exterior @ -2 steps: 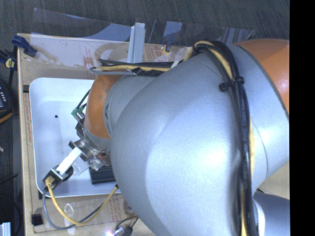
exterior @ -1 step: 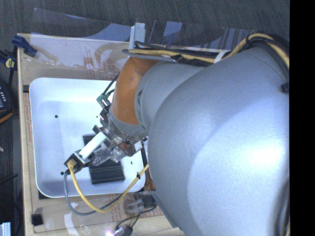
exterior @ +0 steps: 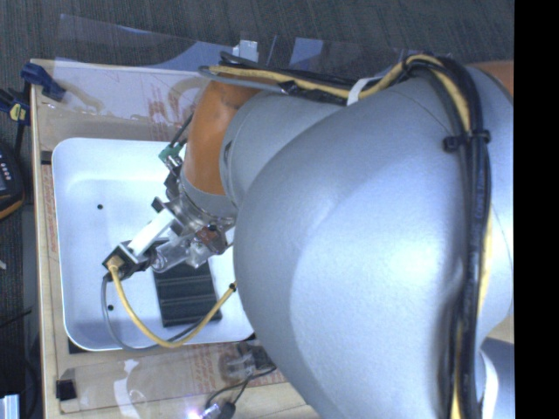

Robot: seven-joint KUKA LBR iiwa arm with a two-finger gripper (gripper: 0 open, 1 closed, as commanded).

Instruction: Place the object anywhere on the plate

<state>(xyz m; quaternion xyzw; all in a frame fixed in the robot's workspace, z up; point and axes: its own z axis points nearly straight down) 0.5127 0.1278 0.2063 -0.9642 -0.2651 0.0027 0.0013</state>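
Note:
My gripper (exterior: 185, 273) reaches down into the left white bin (exterior: 83, 182), near its front right part. The grey arm and its orange band (exterior: 210, 147) cover the right of the view and everything under them. A dark ribbed rectangular block (exterior: 185, 299) sits right under the gripper's clear body, low over the bin floor. I cannot tell whether this block is part of the gripper or a separate object.
A yellow cable (exterior: 144, 326) loops from the wrist down over the bin's front wall. A small dark speck (exterior: 100, 206) lies on the bin floor to the left. The wooden bench frame (exterior: 44, 129) borders the bin at left and front.

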